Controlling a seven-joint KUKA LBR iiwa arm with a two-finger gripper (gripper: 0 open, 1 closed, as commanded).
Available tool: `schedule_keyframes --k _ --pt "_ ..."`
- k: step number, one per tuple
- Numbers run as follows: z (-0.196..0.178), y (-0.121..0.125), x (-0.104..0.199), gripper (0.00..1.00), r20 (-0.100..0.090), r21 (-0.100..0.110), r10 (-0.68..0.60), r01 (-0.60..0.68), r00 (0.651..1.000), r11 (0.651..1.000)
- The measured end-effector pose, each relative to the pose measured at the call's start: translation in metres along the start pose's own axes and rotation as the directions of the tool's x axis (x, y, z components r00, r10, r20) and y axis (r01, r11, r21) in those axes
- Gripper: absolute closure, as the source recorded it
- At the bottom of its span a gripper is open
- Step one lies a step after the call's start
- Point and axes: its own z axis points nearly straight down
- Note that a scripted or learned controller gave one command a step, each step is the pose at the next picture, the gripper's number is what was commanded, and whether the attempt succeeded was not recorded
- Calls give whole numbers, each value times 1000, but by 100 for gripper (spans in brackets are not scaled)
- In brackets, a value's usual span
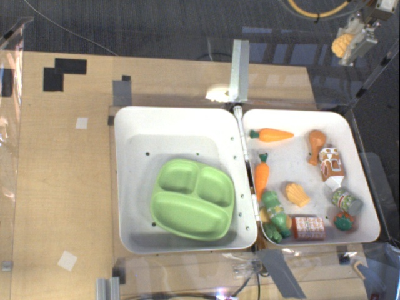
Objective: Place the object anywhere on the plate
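A green plate (194, 199) with three compartments lies in the left white bin (134, 167), nothing on it. My gripper (351, 42) hangs high at the top right, beyond the far right corner of the right bin (359, 161) and well away from the plate. A small lumpy yellow toy food (342, 44) sits between its fingertips, lifted off the bench.
The right bin holds two carrots (272, 134) (261, 177), a drumstick (315, 144), a brown bottle (330, 164), a yellow piece (297, 194), a green vegetable (274, 211), a red can (308, 227) and a strawberry (342, 222). A metal post (239, 70) stands behind the bins' divider.
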Motion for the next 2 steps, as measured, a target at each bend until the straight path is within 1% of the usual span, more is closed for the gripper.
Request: schedule_keyframes --k 1,2 --pt "17 91 -26 100 12 -4 8 -8 1000 1000" --pt "101 67 -155 100 16 -2 -3 3 1000 1000"
